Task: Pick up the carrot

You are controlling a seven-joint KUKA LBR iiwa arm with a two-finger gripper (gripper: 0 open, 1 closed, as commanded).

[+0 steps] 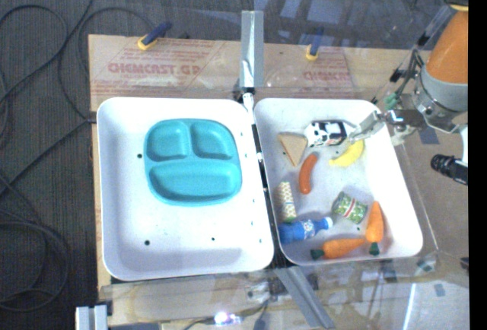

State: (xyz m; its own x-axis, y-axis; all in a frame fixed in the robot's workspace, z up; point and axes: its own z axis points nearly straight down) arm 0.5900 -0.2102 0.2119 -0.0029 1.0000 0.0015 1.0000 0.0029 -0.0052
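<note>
Carrot (344,247) sits nearest the camera, flat on the floor of the right bin (407,191) by its near wall — long axis almost level across the view, dark leafy end toward the left, orange body running right. Second carrot (374,223) just right of it, long axis nearly upright in the view, green end down by the first carrot's right tip; whether they touch is unclear. Blue bottle (303,230) just left of the first carrot, green can (349,207) between the two carrots and the gripper.

Gripper (370,125) is at the far right part of the right bin, well apart from both carrots, which lie below it in the view. Fingers point left toward the black-and-white toy (327,132), with the banana (347,154) just below them. Finger gap — cannot tell at this resolution.

Sausage (306,172) and tan wedge (292,147) lie left of and below the fingers. Left bin (122,245) holds a teal divided plate (193,161).
</note>
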